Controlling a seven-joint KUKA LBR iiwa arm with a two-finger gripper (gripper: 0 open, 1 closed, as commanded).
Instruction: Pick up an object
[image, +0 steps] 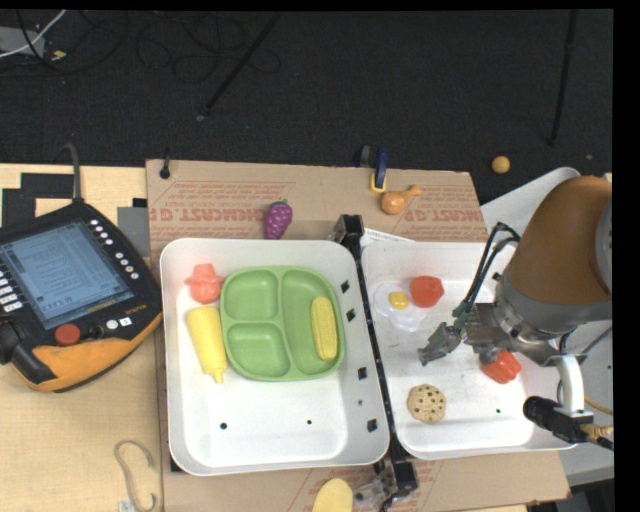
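Note:
My gripper (441, 347) hangs low over the middle of the right bin (470, 440), reaching in from the right. A red item (502, 368) lies just right of it, partly under the wrist. A chocolate-chip cookie (427, 403) sits below the gripper near the bin's front. A fried egg (400, 301) and a red tomato (427, 291) lie up and to the left of the gripper. Nothing shows in the gripper's grasp.
The left bin (260, 430) holds a green divided plate (278, 323) with a corn cob (324, 328), a yellow bottle (208, 340) and a pink item (203, 283). Purple grapes (278, 217) and an orange gourd (397, 199) lie on cardboard behind. A teach pendant (70, 290) sits left.

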